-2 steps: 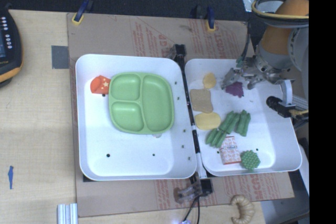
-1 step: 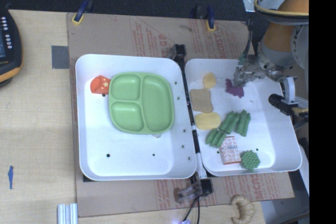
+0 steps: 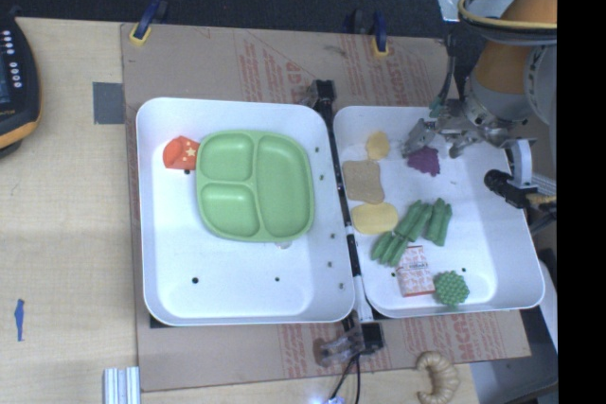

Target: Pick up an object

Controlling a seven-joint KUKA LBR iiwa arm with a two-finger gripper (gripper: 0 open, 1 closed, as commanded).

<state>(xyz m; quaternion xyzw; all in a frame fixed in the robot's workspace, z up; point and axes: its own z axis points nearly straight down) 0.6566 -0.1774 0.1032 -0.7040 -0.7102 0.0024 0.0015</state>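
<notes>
My gripper [image 3: 423,139] hangs over the far part of the right bin [image 3: 511,274], its fingers right above a small purple piece [image 3: 425,162]. Whether the purple piece is between the fingers cannot be told. In the same bin lie a small yellow piece [image 3: 378,145], a tan slab [image 3: 363,181], a yellow oval [image 3: 375,218], green bean pods [image 3: 414,229], a red and white packet [image 3: 413,272] and a green knobbly ball [image 3: 451,289].
The left bin [image 3: 170,289] holds a green divided plate [image 3: 256,185] and a red piece with a yellow star [image 3: 180,152] at its far left. A teach pendant [image 3: 14,76] lies at the bench's left edge. A tan curled thing [image 3: 437,377] rests in front of the bins.
</notes>
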